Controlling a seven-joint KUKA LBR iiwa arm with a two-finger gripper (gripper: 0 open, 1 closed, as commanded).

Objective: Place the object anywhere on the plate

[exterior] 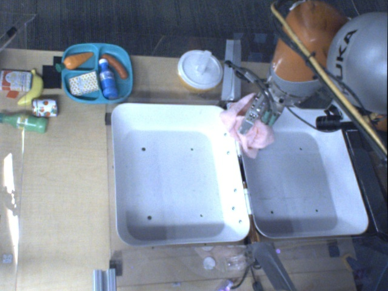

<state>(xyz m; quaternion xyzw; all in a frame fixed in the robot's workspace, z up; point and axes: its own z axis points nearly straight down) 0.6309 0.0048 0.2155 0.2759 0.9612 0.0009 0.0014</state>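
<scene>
Camera view: I see the two white bins (176, 174) side by side, the grey-and-orange arm (303, 41) reaching in from the right, then its gripper (257, 119) — fingers pinching a pink cloth (257, 139) that hangs over the bins' shared edge.

robotics lab, seen from above: pale wooden bench (60, 211) bearing two shallow white bins (176, 174) side by side, grey industrial arm (357, 59) with loose cables (303, 111), toy food in a blue divided tray (97, 71), dark carpet (151, 11) behind.
</scene>
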